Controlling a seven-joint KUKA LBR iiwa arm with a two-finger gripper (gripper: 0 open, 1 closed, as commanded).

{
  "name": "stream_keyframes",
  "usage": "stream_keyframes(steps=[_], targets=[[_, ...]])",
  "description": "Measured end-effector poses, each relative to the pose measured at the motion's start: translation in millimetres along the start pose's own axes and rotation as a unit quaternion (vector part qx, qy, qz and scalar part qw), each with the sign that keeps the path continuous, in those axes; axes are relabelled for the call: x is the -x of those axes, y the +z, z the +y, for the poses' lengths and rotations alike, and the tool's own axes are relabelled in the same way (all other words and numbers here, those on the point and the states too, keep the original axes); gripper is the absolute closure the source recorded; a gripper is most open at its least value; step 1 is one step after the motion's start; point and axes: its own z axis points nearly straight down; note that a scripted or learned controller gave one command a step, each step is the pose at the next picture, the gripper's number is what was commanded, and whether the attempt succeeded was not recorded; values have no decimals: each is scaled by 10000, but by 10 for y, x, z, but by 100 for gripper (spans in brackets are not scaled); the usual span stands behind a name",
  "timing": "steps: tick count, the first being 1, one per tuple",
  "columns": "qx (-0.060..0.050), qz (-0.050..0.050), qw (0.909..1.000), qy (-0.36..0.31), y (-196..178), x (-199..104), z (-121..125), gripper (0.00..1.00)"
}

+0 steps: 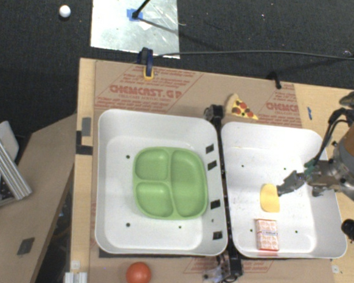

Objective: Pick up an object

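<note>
Camera view, near to far. Orange-red ball [138, 274] on bench [187, 87], in front of left bin [110, 181]. Small pink-white box [267, 234] in right bin [299, 141], near front wall. Yellow block [271, 198] just beyond box, mid-bin. Gripper [285, 184] at block's upper right edge; claw state: cannot tell. Green divided plate [170, 182] centred in left bin. Toy pizza slice [242, 107] on bench behind bins. Blue-yellow clamp [146, 63] at far bench edge.
</note>
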Motion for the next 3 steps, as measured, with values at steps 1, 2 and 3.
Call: stream_keyframes(steps=[1,2,3], targets=[[48,-8,10000,-13,-46,-2,20,0],[24,-2,10000,-5,536,-79,74,0],[23,-3,10000,3,992,-24,18,0]])
